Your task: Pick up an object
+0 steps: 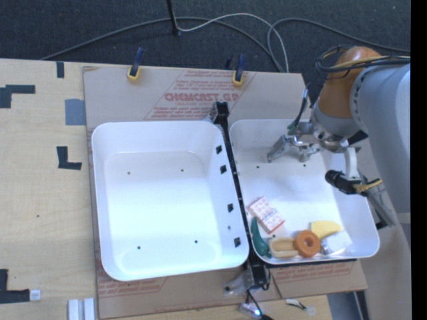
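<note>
My gripper [288, 155] hangs over the far part of the right bin [267, 131], its fingers spread open with nothing between them. The objects lie well away from it, at the bin's near end. They are a red-and-white packet [265, 213], an orange ring [307, 243], a yellow wedge [325, 229], a tan piece [283, 247], a green item [259, 240] against the bin's left wall, and a clear wrapper [337, 244].
The left bin [107, 179] stands beside the right one, with a black divider [229, 179] between them. Both sit on a cardboard sheet [187, 92] held by two clamps. The grey arm [373, 112] comes in from the right.
</note>
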Robot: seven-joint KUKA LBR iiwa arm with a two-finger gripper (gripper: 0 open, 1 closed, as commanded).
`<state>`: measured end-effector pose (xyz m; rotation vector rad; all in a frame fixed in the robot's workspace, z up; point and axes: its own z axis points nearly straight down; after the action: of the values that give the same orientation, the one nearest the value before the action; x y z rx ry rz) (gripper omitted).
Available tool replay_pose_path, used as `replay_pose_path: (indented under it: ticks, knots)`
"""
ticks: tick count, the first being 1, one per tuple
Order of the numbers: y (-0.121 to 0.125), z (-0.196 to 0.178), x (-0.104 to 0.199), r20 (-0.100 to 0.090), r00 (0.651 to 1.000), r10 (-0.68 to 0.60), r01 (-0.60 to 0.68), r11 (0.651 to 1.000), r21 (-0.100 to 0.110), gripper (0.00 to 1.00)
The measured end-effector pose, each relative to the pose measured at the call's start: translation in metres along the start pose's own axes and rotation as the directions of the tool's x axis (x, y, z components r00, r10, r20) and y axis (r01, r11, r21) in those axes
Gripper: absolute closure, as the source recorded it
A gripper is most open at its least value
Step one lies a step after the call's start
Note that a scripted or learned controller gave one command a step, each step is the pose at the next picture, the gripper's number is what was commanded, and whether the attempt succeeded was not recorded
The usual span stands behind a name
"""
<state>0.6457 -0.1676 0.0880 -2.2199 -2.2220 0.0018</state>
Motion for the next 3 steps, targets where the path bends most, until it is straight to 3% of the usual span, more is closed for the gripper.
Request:
replay_pose_path:
  ticks: [1, 3]
  knots:
    - [0.001, -0.011, 0.0, 0.0, 1.0, 0.0, 0.0, 1.0, -0.002, 1.0]
    - [-0.002, -0.099, -0.002, 0.0, 1.0, 0.0, 0.0, 1.0, -0.004, 1.0]
